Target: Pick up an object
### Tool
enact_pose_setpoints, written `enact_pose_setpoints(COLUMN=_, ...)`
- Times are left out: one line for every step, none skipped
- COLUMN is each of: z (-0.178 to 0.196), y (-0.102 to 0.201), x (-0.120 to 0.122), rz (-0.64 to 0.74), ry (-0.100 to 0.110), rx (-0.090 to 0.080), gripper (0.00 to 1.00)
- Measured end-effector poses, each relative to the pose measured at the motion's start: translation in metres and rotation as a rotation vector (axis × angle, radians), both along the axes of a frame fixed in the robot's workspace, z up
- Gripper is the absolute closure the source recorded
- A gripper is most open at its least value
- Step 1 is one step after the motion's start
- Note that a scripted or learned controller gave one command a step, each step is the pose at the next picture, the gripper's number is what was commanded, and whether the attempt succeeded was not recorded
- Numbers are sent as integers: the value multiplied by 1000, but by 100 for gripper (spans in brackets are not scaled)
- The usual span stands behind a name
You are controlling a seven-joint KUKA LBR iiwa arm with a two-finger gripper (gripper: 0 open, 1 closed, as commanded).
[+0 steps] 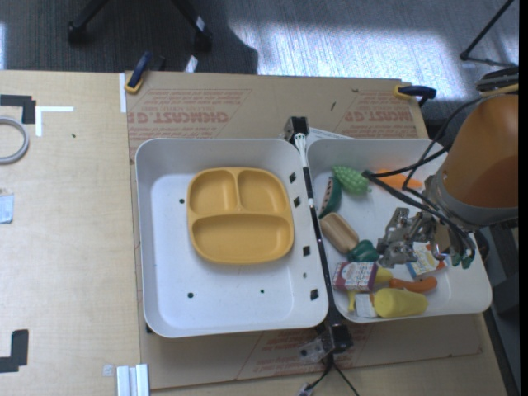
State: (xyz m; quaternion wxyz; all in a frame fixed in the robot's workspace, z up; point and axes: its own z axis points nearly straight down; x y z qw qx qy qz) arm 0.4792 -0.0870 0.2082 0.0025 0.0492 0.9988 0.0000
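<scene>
Brown cardboard covers the bench [74,246] under two white bins. Left of the divider [312,221], the left bin [157,287] holds a yellow divided plate [241,214]. Right of it, the right bin [470,299] holds small toys: a green piece [350,179], a tan block [339,232], a yellow cup [399,304]. The pincer [399,242] hangs low among them; whether its tips are apart, I cannot tell.

We are logging: left bin [165,304], smooth white plastic with a soft sheen; divided plate [241,214], matt yellow plastic; bench sheet [214,110], printed brown cardboard, matt; gripper [402,239], bare grey metal; arm band [495,155], glossy orange.
</scene>
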Motion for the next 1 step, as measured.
enact_pose_setpoints(z=1, y=-2, x=32, rz=455, ry=0, rx=-1, gripper=100)
